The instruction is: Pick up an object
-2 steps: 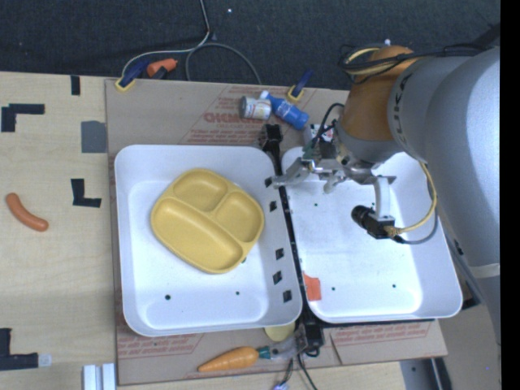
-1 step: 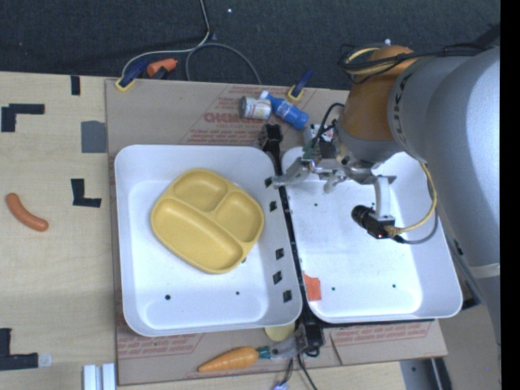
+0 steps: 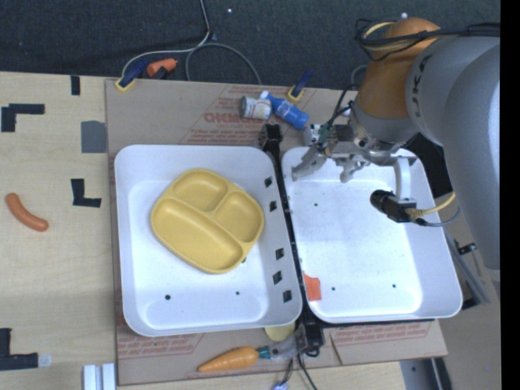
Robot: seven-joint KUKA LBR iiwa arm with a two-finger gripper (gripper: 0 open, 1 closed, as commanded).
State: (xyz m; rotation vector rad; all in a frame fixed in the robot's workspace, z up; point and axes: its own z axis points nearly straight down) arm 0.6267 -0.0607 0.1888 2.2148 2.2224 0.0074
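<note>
— Yellow plastic, moulded into a divided plate [image 3: 208,219]: three compartments, lying flat and a little askew in the left bin [image 3: 134,169], toward its upper middle. Glossy, nothing on it.

— And around the bins?

— Cardboard sheet [image 3: 175,112] under both. On it, past the far edge: a small white and blue bottle [image 3: 275,108] on its side, a blue clamp [image 3: 300,84] just right of it, an orange-handled clamp [image 3: 146,71] at the far left corner. Black cable [image 3: 213,35] looping down from the top. On the wooden table [image 3: 49,275] to the left, well apart from everything: a toy sausage [image 3: 27,212]. At the near edge, a toy carrot [image 3: 228,359], just outside the left bin. Black clips along the wall between the two bins.

— Right bin [image 3: 443,295]?

— White floor, a small orange scrap [image 3: 312,288] near its lower left corner. Nothing standing between arm and plate but that shared wall.

— End effector [image 3: 325,166]?

— Hanging over the far edge of the right bin, near its upper left corner. Grey fingers seemingly spread apart, though hard to read from this angle. Nothing between them, nothing touched as far as visible. Well clear of the plate.
</note>
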